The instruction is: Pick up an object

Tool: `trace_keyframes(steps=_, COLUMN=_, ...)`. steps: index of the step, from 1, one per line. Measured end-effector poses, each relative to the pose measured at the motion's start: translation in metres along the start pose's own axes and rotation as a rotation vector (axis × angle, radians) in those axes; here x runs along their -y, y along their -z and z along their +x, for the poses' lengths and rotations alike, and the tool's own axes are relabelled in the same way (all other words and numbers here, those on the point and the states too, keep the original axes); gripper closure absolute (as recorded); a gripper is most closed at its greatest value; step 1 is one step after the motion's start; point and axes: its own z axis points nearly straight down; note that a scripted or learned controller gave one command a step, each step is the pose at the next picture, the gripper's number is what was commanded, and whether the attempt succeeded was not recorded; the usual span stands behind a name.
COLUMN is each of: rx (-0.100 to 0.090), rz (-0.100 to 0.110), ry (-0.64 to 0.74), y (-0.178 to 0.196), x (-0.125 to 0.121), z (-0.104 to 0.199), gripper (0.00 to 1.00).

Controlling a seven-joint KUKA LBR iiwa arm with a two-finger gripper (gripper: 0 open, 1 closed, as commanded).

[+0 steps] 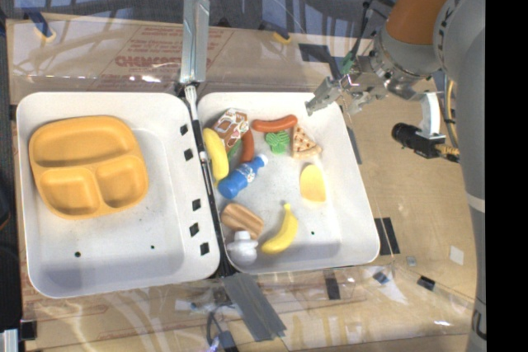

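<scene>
The right bin (pixel 351 202) holds several toy foods. Among them are a red sausage (pixel 274 125), a pizza slice (pixel 304 145), a green piece (pixel 279 143), a blue bottle (pixel 242 178), a pale yellow wedge (pixel 313 184), two bananas (pixel 283 232) (pixel 216 154), a brown bun (pixel 242 218) and a small white piece (pixel 242 244). My gripper (pixel 328 97) hangs over the bin's far right corner, above and to the right of the sausage and pizza slice. It holds nothing that I can see.
The left bin (pixel 49 260) holds a yellow divided plate (pixel 88 163). A metal bar (pixel 195 37) stands at the back, between the bins. A black part (pixel 419 138) sticks out of the arm to the right of the bin.
</scene>
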Motion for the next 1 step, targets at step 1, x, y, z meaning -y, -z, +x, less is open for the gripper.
trace_keyframes(steps=1, rx=0.000, rz=0.001, ry=0.007, y=0.0102, x=-0.0008, z=0.0011, gripper=1.00)
